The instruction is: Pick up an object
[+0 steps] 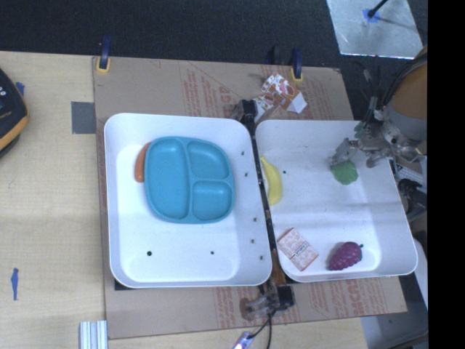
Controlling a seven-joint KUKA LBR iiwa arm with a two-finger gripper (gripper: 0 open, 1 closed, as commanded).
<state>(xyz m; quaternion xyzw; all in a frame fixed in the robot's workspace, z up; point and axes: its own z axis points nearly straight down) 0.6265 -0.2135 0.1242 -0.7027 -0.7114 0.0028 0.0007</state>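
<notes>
My gripper (354, 159) hangs over the upper right part of the right bin (320, 213), fingers spread open. A small green object (346, 172) lies on the bin floor just below the left fingertip (339, 156), and I cannot see it clasped between the fingers. A yellow banana-like piece (272, 180) rests against the bin's left wall. Near the front edge lie a small red-and-white box (296, 249) and a purple bunch of grapes (345, 256).
The left bin (182, 257) holds a blue divided plate (190, 179) with an orange object (139, 164) poking out at its left edge. A crumpled wrapper (280, 93) lies on the cardboard behind the bins. The arm's body stands at the right bin's far right edge.
</notes>
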